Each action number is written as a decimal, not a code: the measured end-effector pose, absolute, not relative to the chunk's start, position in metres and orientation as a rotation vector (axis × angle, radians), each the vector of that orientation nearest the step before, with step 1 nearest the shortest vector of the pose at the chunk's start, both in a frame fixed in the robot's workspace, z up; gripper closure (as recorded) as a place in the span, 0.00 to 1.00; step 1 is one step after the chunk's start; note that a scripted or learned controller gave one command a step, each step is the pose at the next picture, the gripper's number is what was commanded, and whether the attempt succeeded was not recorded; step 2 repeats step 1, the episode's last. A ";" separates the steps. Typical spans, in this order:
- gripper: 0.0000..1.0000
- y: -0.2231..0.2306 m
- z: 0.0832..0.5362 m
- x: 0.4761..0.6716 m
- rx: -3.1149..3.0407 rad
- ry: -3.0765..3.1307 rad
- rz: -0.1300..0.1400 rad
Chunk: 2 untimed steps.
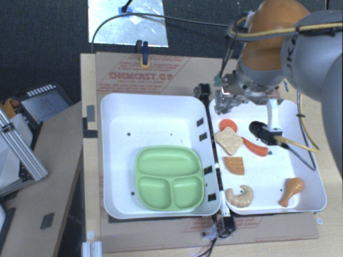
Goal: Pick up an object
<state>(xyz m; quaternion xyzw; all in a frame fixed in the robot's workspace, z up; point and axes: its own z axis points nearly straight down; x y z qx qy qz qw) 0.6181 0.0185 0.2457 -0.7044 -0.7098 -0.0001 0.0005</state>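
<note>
- Closest to us, by the front wall of the right bin point(316, 199), lie a pale curled shrimp point(240, 196) and a brown drumstick point(291, 190), well apart from each other.
- Further back we see an orange wedge point(234, 165), a bread slice point(229, 141), a red round slice point(228, 126) partly tucked behind the bread, and a long red-orange pepper point(255, 147) just beside the bread.
- We place the gripper point(222, 105) over the back left corner of that bin, just behind the red round slice. We see nothing held in it, and we cannot tell how far the pincer is open.
- We judge the step in hand to be the approach: no object is lifted yet, and every piece lies on the bin floor.
- The next move, we think, calls for settling on one target and coming down squarely over it. The red round slice and the bread slice are nearest, but they touch, so a grasp there may catch both or nudge one aside.
- The gripper is near the back wall and the wall shared with the left bin point(115, 106), which leaves little side room there.
- We see bare floor between the pepper and the drumstick. The left bin holds a green divided tray point(169, 178), with bare floor behind it.
</note>
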 end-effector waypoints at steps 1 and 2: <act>1.00 0.071 0.249 0.617 -2.214 -2.230 -0.003; 1.00 0.071 0.249 0.617 -2.214 -2.230 -0.003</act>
